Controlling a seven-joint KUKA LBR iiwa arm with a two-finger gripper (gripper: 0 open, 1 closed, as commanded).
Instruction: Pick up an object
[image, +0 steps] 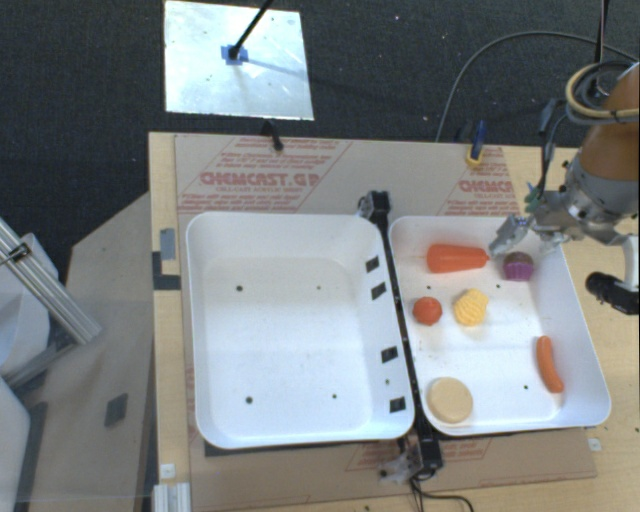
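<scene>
1. Bench layout: two white bins sit side by side on the bench. The left bin (290, 330) holds no objects. The right bin (585, 350) holds all the items.

2. Contents of the right bin: an orange carrot-like piece (457, 258) near the far edge; a purple item (518, 266) just beside it toward the far right corner; a small red-orange ball (427, 311) and a yellow ridged item (471, 307) near the middle; an orange sausage-shaped piece (549, 363) along the right wall; a pale round disc (450, 399) at the near left corner.

3. Tool: the tool (522, 236) is at the far right corner of the right bin, directly over the purple item and next to the tip of the carrot-like piece. Whether it is released or clenched cannot be told at this scale. Nothing can be confirmed between its tips.

4. Progress, as a judgement: the approach looks made, with the purple item the likely target. No grasp is verified. All six items appear to rest on the bin floor.

5. Outstanding: securing one item and lifting it clear of the bin.
</scene>
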